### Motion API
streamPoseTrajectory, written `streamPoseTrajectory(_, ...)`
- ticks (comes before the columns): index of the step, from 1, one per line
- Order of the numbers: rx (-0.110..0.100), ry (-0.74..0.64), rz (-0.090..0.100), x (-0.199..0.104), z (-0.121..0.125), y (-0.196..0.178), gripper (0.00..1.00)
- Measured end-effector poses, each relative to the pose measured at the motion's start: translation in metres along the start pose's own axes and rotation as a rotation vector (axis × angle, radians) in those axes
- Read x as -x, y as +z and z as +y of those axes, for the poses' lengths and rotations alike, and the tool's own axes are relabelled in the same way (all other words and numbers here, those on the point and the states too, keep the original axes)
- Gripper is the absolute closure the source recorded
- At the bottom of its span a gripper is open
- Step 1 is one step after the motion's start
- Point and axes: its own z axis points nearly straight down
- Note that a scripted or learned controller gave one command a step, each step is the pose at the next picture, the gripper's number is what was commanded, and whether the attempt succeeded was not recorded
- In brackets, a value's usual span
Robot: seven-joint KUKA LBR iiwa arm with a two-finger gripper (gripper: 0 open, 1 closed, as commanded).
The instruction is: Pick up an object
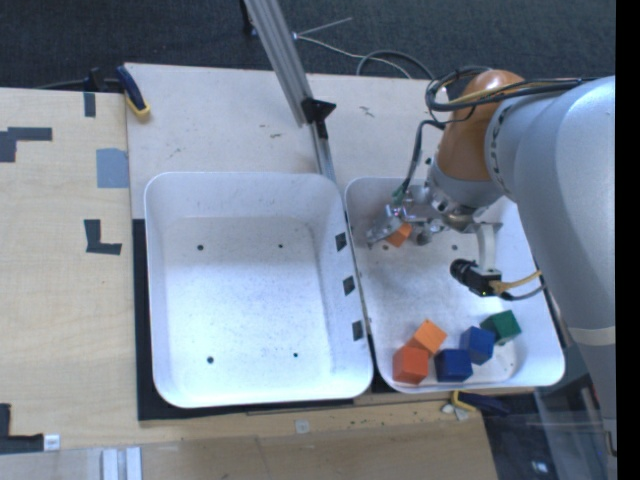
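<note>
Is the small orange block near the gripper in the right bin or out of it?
In. The small orange block lies inside the right bin, at its far end beside the gripper.

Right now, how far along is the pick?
Done: the gripper has reached into the right bin. In hand: an orange block sits at its fingertips, though a firm grasp is unclear. Left: lifting it out. Five other blocks lie at the bin's near end.

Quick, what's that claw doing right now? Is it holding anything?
Gripper: jaws closed on a small orange block, in the upper part of the right bin.
</note>
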Motion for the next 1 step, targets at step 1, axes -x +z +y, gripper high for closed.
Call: streamPoseTrajectory(1,0.007,0.001,-0.001,0.0340,0.0060,-0.0400,0.00)
